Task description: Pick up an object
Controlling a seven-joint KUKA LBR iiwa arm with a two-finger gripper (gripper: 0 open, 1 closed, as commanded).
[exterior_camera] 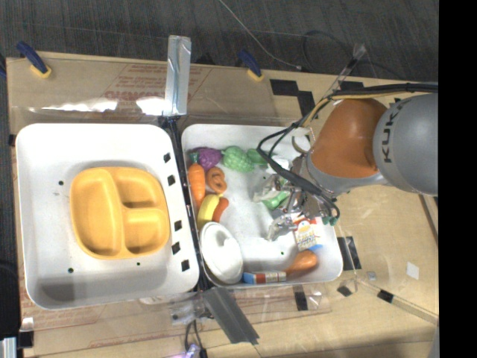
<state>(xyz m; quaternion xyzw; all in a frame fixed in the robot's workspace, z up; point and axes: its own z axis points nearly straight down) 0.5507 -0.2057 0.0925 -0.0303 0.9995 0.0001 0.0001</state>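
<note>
Camera view: hand (285,213) low in right bin (223,135), finger state unclear; small carton (306,237) just right-below, touching or not unclear.

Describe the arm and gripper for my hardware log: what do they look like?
The arm is grey and rounded, with dark KUKA lettering and a broad orange band above the wrist. Thin black and pale cables loop around that band. The gripper is a small metallic assembly, partly hidden by wiring.
</note>
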